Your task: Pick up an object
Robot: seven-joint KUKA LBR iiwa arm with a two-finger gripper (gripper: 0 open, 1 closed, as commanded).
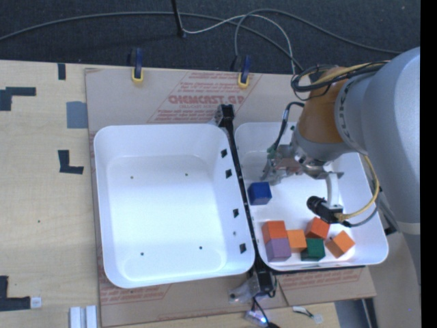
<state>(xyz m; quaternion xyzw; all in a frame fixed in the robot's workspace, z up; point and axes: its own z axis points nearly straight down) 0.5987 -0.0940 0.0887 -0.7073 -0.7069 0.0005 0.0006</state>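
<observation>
My gripper (275, 167) reaches down into the right bin (372, 251) near its left wall. A blue cube (259, 193) lies on the bin floor just below and left of the gripper, close to it; whether they touch I cannot tell. Along the front of that bin sit several blocks: an orange one (275, 229) over a purple one (278, 249), a small orange one (296, 239), a red-orange one (317, 227), a green one (313, 250) and another orange one (341, 243).
The left bin (109, 183) stands beside the right one, with a black divider (235, 190) between them. The grey arm (389, 135) and its cables hang over the right bin's back right. Both bins rest on a cardboard sheet (171, 94).
</observation>
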